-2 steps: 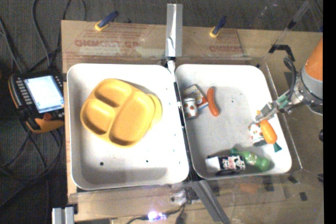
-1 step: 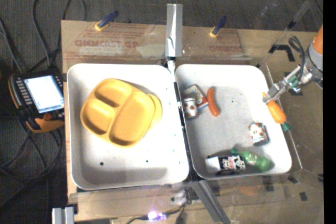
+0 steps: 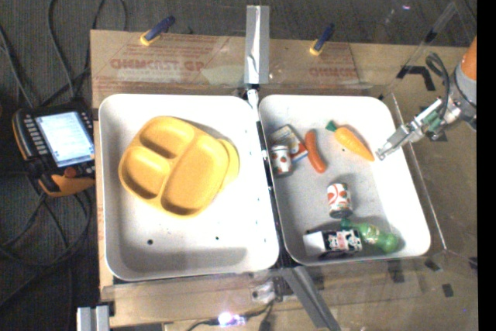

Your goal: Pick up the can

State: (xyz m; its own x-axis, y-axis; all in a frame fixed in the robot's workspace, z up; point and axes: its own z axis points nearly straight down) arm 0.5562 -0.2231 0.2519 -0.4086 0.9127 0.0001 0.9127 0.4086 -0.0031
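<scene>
You see the gripper at the 3 o'clock edge of the right bin, above the rim; I cannot tell its state; nothing is visible in it. The can stands near the middle of this bin, at 7 o'clock from the gripper and well apart from it; a carrot lies at 12 o'clock from the can; a bottle lies at 6 o'clock, near it. The left bin holds a yellow tray.
</scene>
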